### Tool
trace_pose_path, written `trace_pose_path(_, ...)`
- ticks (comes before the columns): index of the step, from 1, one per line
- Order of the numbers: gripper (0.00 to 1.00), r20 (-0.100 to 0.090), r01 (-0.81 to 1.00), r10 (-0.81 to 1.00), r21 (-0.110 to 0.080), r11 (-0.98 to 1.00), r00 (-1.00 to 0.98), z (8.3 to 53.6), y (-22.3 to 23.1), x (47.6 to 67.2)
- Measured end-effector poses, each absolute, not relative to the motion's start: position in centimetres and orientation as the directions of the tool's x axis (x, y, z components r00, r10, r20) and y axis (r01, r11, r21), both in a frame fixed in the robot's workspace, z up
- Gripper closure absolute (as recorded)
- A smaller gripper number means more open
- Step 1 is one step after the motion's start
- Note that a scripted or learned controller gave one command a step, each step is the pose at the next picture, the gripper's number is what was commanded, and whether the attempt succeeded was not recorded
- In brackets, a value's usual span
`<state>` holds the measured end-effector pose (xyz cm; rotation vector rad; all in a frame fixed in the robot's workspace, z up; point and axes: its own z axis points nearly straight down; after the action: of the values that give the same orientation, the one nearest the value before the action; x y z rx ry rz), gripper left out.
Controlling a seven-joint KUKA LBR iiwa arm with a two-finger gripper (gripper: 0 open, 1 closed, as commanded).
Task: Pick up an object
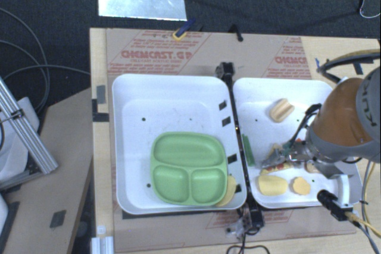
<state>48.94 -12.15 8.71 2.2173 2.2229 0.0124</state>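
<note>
Your likely targets sit in the right bin [262, 87]. There's a tan bread-roll-shaped piece [281, 109] toward the back, lying tilted, clear of the other items. Near the front wall you have a pale yellow lump [272, 185] and, just beside it to the right, a smaller round orange-yellow piece [302, 186]. A thin green strip [247, 150] lies along the bin's left wall.

The hand [278, 156] is low in the right bin, just above the yellow lump and well in front of the roll. It's dark and blurred, so you cannot tell whether it is spread or pressed together, and nothing visible sits in it. The grey arm with its orange band [348, 116] covers the bin's right side.

The left bin [172, 89] holds a green divided tray [190, 168] with three compartments, toward the front. A yellowish object [230, 190] peeks from under the tray's front right corner. Both bins rest on a printed cardboard sheet [156, 49] on the counter [71, 146].
</note>
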Motion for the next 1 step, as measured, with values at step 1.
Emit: trace_pose_path(1, 0.00, 0.003, 1.000, 1.000, 0.007, 0.002, -0.002, 8.70, -12.15, 48.94)
